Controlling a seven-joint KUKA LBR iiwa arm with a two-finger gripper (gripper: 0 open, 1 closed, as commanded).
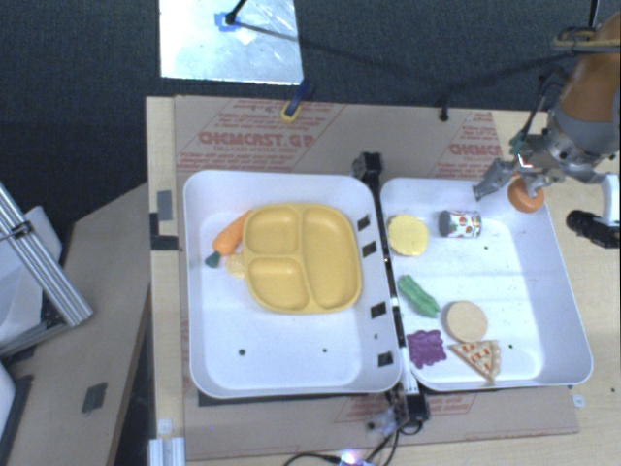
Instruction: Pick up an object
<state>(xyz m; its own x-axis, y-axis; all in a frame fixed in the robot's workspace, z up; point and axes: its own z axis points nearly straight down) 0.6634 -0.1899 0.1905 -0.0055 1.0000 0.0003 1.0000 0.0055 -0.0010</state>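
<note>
The pincer (521,175) is hanging over the far right corner of the right bin (558,260), at the end of the grey arm (587,115) that is reaching in from the right with its orange band showing above the wrist. One grey finger is pointing left toward the bin's rear rim, and a small orange round object (528,198) is sitting right at the pincer's tip; whether that object is being gripped or merely lying under the fingers, I cannot tell, and the pincer's state is likewise unclear from this angle.

Just left of it in the same bin, a small can (460,224) is lying on its side, and beside that a yellow disc (408,235) is resting near the divider. Further toward the near edge, a green pickle-like piece (418,295) is lying at a slant, with a tan round cookie (466,320) just beside it. A purple cluster (425,348) and a pizza slice (477,357) are lying near the front rim, the slice just below the cookie.

In the left bin (209,357), a yellow divided plate (296,258) is occupying the middle, and an orange carrot (231,233) is lying against the plate's left edge, tilted.

Both bins are sitting on a cardboard sheet (252,136) printed with red lettering, which is lying on the desk (107,250). Beyond it, a shiny square panel (231,27) is lying on the dark floor.
</note>
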